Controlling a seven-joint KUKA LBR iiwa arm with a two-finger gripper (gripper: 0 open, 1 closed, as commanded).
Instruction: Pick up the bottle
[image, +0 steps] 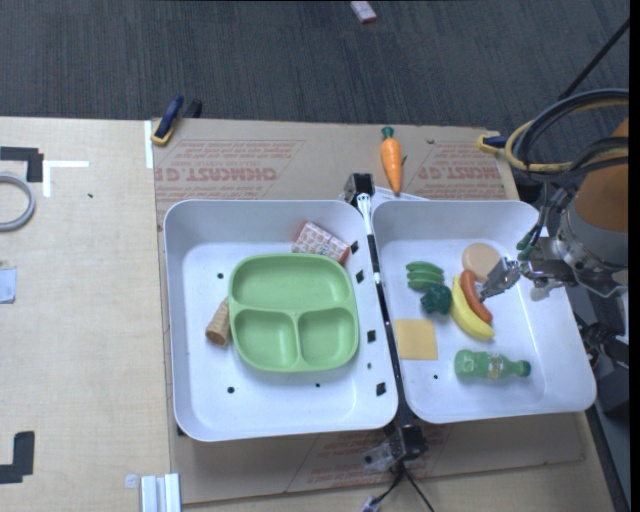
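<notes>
The bottle (491, 366) is small and green with a green cap, and it lies on its side near the front of the right bin (560, 395), cap pointing right. My gripper (497, 282) hangs over the middle of that bin, reaching in from the right above the banana (468, 312) and the red sausage (474, 290). It is behind the bottle and apart from it, and nothing of the bottle is in its grasp.
The right bin also holds a tan bun (481, 258), green vegetables (428, 284) and a yellow cheese slice (415, 339). In the left bin (190, 400) lie a green divided plate (295, 312), a cone (218, 323) and a patterned packet (320, 240). A carrot (390, 160) rests behind the bins.
</notes>
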